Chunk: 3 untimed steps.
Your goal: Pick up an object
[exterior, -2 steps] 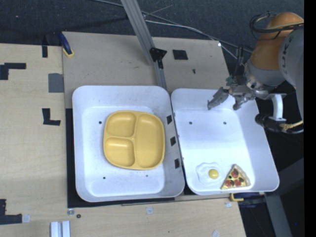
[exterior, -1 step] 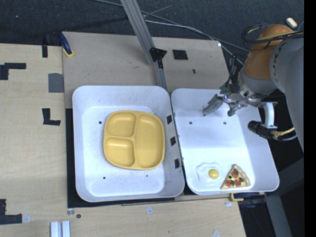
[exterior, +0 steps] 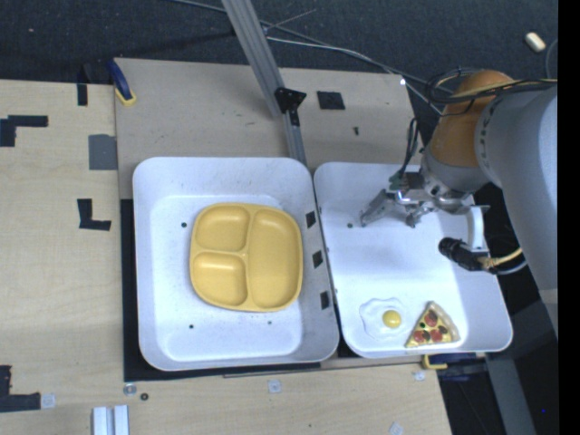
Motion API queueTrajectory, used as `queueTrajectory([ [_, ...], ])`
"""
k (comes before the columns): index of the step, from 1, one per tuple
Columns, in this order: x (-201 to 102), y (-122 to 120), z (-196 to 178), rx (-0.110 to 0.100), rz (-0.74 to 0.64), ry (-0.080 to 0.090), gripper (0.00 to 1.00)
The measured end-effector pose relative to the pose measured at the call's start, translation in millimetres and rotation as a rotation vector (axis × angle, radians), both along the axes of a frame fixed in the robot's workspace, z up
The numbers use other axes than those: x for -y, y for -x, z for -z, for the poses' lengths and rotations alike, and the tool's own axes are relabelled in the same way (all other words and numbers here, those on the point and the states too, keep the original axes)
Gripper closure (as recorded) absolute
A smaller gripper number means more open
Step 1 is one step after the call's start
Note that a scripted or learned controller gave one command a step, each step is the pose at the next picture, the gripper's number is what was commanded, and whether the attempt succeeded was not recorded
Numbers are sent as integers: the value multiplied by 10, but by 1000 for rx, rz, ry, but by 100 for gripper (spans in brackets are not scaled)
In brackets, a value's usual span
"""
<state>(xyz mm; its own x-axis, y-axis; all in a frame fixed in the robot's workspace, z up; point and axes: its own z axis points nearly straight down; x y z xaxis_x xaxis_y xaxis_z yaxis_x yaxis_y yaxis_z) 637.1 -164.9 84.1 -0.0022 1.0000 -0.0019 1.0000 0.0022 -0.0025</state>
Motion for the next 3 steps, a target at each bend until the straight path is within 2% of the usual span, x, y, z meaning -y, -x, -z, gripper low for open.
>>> queueTrajectory([
  [1, 3, -13, -142, 3, -1, 1, 100],
  [2, 19, -43, -570, 5, 1, -2, 100],
  [3, 13, 41, -1146, 6, 1, -1, 100],
])
